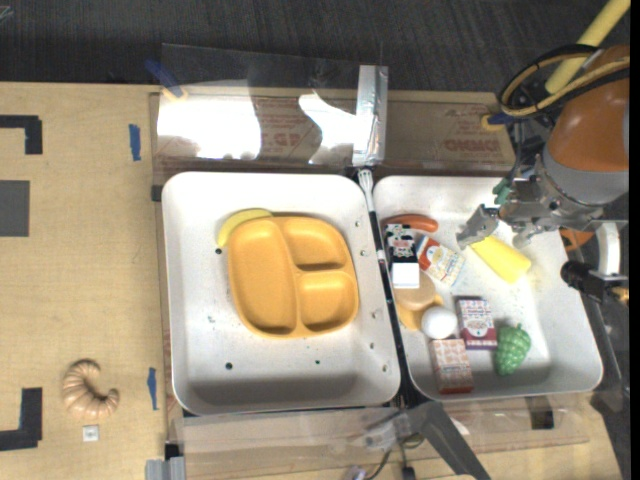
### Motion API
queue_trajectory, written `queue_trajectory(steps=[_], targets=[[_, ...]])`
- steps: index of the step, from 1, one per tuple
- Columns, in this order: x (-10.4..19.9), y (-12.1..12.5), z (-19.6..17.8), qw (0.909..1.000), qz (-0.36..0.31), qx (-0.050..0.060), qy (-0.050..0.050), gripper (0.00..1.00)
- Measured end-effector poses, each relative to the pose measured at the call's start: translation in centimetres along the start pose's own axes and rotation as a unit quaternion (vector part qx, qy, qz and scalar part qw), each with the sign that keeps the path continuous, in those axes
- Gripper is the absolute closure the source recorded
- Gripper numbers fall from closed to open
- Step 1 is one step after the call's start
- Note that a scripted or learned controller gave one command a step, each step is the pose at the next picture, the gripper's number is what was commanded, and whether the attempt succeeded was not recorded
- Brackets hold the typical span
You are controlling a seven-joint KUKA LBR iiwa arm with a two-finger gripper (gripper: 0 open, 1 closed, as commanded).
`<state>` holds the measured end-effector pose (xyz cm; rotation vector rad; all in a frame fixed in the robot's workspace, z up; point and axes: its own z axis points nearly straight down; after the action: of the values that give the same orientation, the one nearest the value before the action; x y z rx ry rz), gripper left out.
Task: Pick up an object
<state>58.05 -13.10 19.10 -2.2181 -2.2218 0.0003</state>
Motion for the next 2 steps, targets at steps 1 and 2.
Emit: queue_trajectory(steps=[1,2], targets=[[-6.0,1.5,10.2,0.9969,0.079,-0.004,-0.001,0.0],[-6.0,1.6,9.1,0.9968,0.079,-0.005,-0.001,1.0]])
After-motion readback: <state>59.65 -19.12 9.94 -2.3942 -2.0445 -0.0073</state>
